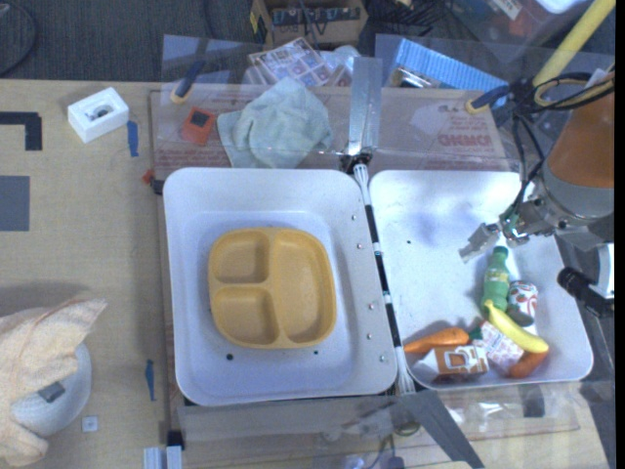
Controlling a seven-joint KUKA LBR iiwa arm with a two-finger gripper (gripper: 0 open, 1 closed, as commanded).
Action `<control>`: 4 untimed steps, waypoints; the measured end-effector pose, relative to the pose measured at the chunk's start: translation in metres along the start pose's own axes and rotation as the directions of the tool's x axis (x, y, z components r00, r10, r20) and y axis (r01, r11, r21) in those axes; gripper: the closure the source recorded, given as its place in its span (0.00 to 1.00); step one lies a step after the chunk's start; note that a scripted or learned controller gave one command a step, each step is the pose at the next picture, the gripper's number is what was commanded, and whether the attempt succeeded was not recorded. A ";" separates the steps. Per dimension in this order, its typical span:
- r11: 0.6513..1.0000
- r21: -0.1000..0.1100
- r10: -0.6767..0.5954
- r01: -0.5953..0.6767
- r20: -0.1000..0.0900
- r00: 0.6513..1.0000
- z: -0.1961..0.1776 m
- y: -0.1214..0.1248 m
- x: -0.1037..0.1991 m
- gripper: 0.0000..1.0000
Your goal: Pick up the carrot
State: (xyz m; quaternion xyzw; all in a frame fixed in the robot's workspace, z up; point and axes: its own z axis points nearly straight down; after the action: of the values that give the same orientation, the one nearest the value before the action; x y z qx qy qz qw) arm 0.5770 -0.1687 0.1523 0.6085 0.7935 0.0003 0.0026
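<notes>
The carrot (pixel 437 340) is orange and tapered. It lies flat near the front left corner of the right bin (pixel 430 213), beside an orange-and-white box (pixel 460 361). My gripper (pixel 493 234) hangs over the middle right of that bin, just above the top of a green bottle (pixel 497 279). It is well behind and to the right of the carrot. The gripper looks open, with nothing between its fingers (pixel 476 243).
A can (pixel 522 301), a banana (pixel 518 329) and another orange item (pixel 528 362) crowd the right bin's front right corner. The left bin (pixel 186 262) holds a yellow divided plate (pixel 272 287). A green cloth (pixel 278 125) lies behind the bins.
</notes>
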 end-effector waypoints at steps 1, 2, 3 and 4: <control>0.996 -0.004 -0.084 0.084 0.001 0.996 0.064 -0.023 0.060 0.00; 0.992 -0.007 -0.123 0.123 0.001 0.992 0.063 -0.075 0.086 0.00; 0.993 -0.014 -0.119 0.119 0.007 0.993 0.052 -0.074 0.084 1.00; 0.993 -0.014 -0.119 0.119 0.006 0.993 0.052 -0.074 0.084 0.00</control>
State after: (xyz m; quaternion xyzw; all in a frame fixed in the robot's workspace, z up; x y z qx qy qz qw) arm 0.4844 -0.1069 0.0994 0.5601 0.8284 0.0039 0.0091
